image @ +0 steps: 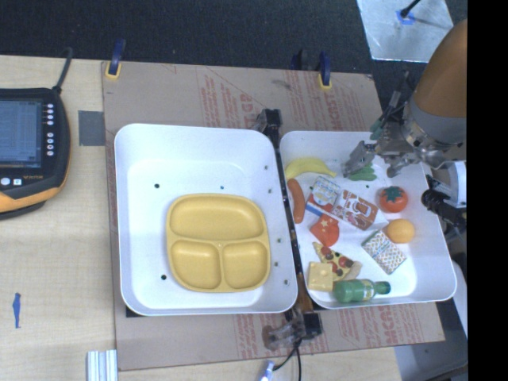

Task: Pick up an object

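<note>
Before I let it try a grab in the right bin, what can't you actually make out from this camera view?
- Gripper: fingers too small and dark against the bin to tell open or shut.
- Green thing under the gripper: partly covered by it, shape unclear.
- Arm: cut off by the view's right edge.
- Snack packets: print too small to read.
- Handheld screen: cut off by the left edge.

- Left bin: divided tray lies in it, toward the front.
- Right bin: banana at back-left, sausage beside the left wall, bottle along the front.
- My gripper over the back edge.
</note>
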Action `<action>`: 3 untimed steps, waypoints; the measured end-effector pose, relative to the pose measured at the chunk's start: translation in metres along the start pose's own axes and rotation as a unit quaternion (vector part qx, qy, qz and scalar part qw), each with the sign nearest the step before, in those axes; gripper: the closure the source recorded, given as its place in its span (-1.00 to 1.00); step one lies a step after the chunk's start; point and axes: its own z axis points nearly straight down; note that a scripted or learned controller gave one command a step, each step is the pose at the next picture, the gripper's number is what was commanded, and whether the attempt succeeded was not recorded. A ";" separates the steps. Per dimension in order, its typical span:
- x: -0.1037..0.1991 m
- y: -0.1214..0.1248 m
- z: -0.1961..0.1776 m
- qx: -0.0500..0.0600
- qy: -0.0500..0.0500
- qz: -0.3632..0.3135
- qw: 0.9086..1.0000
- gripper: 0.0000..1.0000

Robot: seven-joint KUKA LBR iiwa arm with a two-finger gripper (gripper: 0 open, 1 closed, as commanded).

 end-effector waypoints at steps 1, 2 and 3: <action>-0.048 0.057 0.114 0.001 -0.001 0.000 1.000 -1.00; -0.079 0.057 0.113 -0.001 0.000 0.001 1.000 -1.00; -0.080 0.060 0.097 -0.005 -0.001 -0.001 1.000 1.00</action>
